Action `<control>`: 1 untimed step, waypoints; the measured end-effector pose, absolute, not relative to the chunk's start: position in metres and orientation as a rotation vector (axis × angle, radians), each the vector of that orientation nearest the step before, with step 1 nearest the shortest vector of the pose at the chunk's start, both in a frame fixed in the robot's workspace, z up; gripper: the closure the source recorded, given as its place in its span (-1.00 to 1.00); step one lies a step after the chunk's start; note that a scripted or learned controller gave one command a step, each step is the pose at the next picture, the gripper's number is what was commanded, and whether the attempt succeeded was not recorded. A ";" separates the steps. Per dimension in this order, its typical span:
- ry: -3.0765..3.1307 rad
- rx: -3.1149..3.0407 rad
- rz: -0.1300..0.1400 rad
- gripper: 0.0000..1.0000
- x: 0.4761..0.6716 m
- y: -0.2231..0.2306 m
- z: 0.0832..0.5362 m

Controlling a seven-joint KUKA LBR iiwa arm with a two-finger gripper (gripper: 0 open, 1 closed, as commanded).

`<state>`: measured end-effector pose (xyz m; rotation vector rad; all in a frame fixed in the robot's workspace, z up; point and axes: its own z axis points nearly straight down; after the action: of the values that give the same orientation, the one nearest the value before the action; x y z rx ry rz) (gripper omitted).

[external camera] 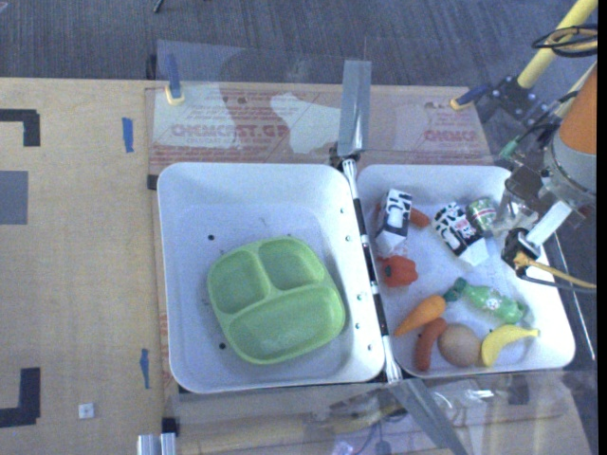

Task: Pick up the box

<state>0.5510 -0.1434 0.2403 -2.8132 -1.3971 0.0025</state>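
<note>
Front of right bin: you had a yellow banana [505,341], a tan egg-shaped thing [459,345] and a reddish-brown sausage [426,344] in a row along the near wall. The egg-shaped thing touched the banana and lay just beside the sausage.
Carrot: an orange carrot [420,314] lay tilted just behind the sausage, its thin end toward the divider between the 2 bins.
Bottle: a green bottle [488,300] lay on its side between the banana and the right box.
Red piece: a red vegetable [399,270] sat near the left wall of the right bin [561,356], just in front of the left box.
Left box: 1 black-and-white box [394,218] lay by the left wall of the right bin, toward its far side. A small orange piece [418,220] touched its right side.
Right box: a 2nd black-and-white box [459,228] lay mid-bin toward the far side, touching a green can [483,214] on its right.
Gripper: your gripper [520,202] hung at the right edge of the right bin, near the can and the right box and well apart from the left box. You could not tell whether it was wide or narrow, or whether it touched anything.
Arm: the grey arm [575,154] with its orange band reached in from the right.
Left bin: 1 green plate [276,299] with 3 compartments lay in the left bin [247,197], toward the near side.
Bench: 2 strips of blue tape [127,133] showed on the wooden top left of the bins.
</note>
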 end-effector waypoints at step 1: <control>-1.756 -2.604 0.001 1.00 0.611 -0.076 0.184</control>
<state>0.6113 -0.0758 0.1843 -2.6041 -1.7562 0.0013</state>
